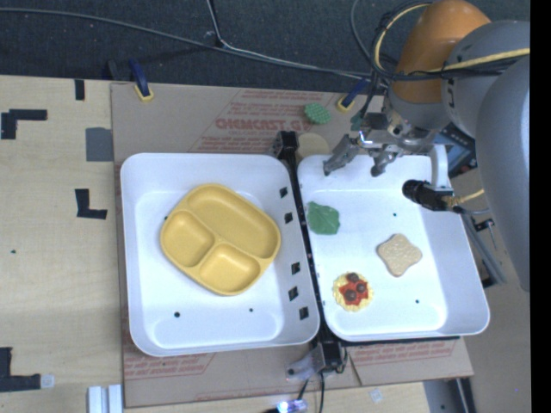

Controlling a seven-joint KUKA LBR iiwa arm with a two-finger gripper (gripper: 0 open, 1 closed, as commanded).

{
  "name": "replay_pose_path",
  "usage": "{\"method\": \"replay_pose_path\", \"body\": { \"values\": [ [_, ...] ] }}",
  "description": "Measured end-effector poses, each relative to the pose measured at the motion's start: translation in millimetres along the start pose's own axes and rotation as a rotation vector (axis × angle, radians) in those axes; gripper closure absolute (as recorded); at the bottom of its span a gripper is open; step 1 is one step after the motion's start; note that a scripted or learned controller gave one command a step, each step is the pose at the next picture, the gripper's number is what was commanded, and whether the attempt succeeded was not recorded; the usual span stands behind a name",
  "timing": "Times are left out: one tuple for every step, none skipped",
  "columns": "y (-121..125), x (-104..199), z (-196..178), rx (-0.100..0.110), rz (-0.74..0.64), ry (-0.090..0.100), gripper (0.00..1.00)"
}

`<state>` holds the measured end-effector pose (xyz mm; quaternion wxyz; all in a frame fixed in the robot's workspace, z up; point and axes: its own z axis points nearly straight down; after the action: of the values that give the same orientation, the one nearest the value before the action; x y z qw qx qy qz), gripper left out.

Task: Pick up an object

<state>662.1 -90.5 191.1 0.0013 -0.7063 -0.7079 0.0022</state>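
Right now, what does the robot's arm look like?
The arm is chunky and grey, with a rounded orange band above the wrist. Thin yellow and black cables loop around it. The gripper is small and metal-grey, with two thin dark fingers.

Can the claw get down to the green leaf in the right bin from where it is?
Probably yes. The claw hangs open over the bin's far edge, and the leaf lies just below it in view, alone and uncovered.
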Motion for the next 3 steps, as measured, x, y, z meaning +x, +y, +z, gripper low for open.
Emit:
{"method": "replay_pose_path", "body": {
  "values": [
    [-3, -3, 64, 0.003, 0.001, 0.0, 0.0],
    [-4, -3, 109, -0.003, 0.0, -0.001, 0.0],
    [-2, -2, 96, -0.006, -0.001, 0.0, 1.0]
  ]
}}
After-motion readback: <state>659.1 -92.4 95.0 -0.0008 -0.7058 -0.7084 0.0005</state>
